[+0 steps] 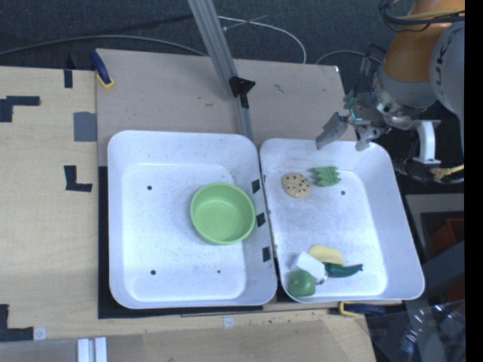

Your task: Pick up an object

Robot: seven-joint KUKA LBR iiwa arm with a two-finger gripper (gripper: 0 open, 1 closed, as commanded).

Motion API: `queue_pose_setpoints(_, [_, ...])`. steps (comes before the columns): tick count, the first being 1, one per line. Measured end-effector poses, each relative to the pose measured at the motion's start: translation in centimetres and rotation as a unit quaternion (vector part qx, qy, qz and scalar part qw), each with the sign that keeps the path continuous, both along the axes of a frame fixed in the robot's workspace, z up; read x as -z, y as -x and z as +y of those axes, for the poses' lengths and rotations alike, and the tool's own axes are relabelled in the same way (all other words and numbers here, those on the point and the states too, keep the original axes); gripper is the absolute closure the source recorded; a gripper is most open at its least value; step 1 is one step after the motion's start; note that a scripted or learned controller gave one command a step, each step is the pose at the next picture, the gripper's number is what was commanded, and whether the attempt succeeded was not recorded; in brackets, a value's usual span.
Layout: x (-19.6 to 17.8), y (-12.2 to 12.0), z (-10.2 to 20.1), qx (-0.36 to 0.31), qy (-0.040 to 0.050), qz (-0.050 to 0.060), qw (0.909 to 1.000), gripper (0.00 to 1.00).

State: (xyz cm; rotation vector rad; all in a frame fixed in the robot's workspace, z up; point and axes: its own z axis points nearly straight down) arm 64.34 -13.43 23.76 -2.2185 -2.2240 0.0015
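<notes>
Your two-finger gripper (345, 133) hung above the far edge of the right-hand shallow white bin (400, 225), its fingers spread apart with nothing between them. The nearest things to pick lay just below it in the camera view, toward the near side of the bench: a small leafy green toy vegetable (326, 176) and, touching or almost touching it on its left, a round tan cookie with dark specks (296, 185). From the gripper, the green piece sat slightly inward and closer to the viewer; a short drop and a small pull toward the bin's middle would likely have been all you needed. Its longer spread ran roughly across the bin, so I judge a grasp across its narrower dimension would have suited best.

The rest were well apart, clustered in the near corner of the same bin: a yellow banana-like piece (326, 254), a dark teal pepper-shaped piece (345, 270), a small white block (309, 265) and a green round fruit (301, 283). A light green plastic bowl (222, 213) sat in the left-hand white bin (136, 202).

The grey arm with its orange band (423, 32) reached in from the right, wrist bent downward.
</notes>
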Motion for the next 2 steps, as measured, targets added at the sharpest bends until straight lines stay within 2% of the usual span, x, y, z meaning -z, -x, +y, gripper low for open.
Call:
queue_pose_setpoints(1, [0.0,0.0,0.0,0.0,0.0001,0.0,1.0,0.0])
queue_pose_setpoints(2, [5.9,0.1,-0.9,0.001,0.0001,0.003,1.0,0.0])
